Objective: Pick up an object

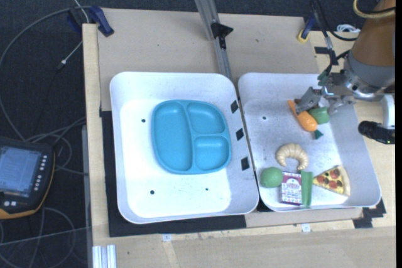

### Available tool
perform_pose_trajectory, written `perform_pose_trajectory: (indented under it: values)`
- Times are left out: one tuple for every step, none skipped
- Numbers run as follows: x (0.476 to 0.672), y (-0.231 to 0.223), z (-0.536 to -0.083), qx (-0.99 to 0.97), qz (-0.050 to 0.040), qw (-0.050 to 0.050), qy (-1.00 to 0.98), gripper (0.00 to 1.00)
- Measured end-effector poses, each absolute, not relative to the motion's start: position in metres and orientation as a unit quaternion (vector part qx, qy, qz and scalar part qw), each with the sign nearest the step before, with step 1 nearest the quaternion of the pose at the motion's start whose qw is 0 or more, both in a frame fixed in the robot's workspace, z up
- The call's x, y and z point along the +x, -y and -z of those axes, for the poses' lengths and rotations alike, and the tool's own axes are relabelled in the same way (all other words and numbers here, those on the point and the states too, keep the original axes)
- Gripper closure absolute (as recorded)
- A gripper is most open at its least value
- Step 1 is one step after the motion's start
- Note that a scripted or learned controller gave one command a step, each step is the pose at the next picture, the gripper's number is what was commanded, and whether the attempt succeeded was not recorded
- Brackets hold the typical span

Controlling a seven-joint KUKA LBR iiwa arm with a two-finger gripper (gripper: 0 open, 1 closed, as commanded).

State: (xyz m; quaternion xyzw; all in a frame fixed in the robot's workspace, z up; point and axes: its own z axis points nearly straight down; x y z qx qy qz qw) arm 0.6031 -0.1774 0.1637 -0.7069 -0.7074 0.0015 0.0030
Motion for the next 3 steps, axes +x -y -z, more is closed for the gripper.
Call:
perform_pose_trajectory:
  values:
    - [0.597,0.172,-0.119,-0.707,-0.0015,0.003,0.707,0.0]
    - [0.599,0.172,-0.133,-0.707,0.001,0.0,0.708,1.0]
    - [0.594,0.175,-0.195,-0.707,0.002,-0.004,0.707,1.0]
